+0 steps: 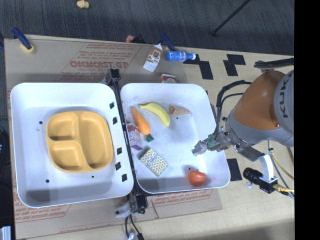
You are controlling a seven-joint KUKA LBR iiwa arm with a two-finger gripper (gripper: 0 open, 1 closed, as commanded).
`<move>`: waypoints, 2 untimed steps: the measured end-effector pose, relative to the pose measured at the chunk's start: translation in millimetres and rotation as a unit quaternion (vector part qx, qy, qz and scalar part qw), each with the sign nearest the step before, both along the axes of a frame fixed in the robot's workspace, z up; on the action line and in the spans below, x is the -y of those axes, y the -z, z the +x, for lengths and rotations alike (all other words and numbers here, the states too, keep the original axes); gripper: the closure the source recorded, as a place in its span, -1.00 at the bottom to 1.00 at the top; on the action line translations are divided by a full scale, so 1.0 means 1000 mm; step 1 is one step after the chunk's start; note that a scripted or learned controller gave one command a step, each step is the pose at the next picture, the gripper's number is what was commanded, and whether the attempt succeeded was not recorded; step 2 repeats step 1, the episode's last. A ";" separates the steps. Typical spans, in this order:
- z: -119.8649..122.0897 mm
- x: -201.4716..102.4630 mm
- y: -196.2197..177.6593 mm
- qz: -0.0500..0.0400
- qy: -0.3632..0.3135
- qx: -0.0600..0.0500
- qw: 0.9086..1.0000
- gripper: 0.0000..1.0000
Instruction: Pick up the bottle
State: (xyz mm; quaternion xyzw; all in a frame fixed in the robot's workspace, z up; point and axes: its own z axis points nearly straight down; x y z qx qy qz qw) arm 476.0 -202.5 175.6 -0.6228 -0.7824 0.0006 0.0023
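The gripper [200, 147], its state impossible to tell, hung over the right bin's [212, 109] right edge; the bottle [177, 56] lay outside, at the surface's far edge

Yellow divided tray [80, 140] in left bin [20, 134]; banana [156, 112], carrot [140, 121] right.

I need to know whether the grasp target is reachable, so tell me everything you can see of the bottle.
The bottle is small, blue, and looks like plastic, with a paler cap end pointing toward the view's right. It lies on its side on the bench, beyond the far rim of the right bin, not inside it. A small carton lies just to its left, seemingly apart. Nothing grips it: the pincer is far off, at the bin's near right part.
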 end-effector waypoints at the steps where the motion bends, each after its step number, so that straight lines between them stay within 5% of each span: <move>1: 0.001 0.009 -0.056 -0.001 0.234 0.001 0.972 1.00; 2: 0.001 0.009 -0.056 -0.001 0.234 0.001 0.972 1.00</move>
